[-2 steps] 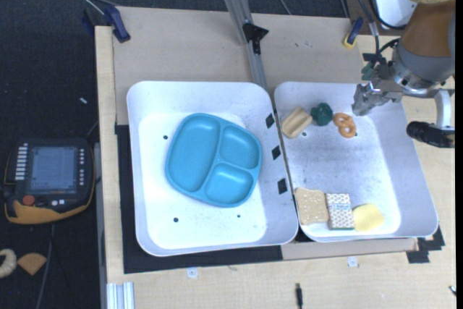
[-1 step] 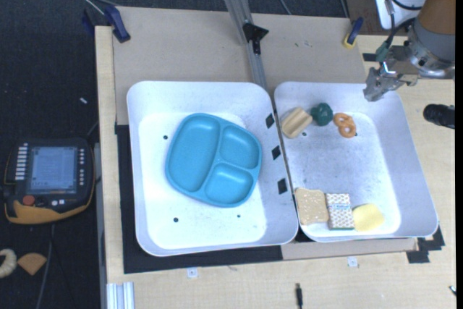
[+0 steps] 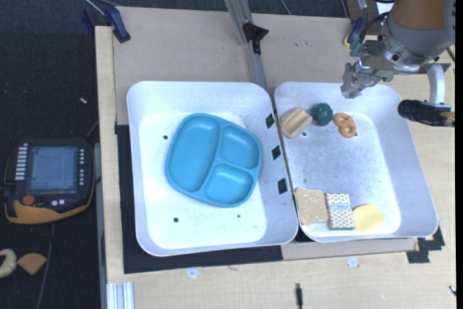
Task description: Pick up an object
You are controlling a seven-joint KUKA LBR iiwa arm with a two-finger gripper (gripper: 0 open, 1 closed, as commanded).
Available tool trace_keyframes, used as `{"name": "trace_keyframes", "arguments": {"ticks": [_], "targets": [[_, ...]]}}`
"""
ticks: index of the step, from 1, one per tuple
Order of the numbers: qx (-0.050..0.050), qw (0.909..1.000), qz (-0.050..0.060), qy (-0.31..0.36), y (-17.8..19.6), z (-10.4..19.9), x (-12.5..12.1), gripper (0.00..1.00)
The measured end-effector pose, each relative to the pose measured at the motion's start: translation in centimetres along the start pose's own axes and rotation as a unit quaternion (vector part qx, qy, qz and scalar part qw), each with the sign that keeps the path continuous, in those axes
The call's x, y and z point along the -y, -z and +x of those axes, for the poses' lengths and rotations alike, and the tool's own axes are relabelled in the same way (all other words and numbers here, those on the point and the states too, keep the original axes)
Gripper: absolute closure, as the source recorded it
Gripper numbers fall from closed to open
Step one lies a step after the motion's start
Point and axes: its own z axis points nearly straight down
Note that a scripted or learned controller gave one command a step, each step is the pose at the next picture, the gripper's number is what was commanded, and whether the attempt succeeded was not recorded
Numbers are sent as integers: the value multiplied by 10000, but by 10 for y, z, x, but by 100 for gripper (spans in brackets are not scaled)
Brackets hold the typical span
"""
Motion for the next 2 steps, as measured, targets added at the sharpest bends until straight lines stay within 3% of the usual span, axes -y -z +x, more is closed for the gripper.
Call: {"name": "trace_keyframes", "arguments": {"ticks": [2], "targets": [[-2, 10000, 21, -3, -20, 97, -19, 100]]}}
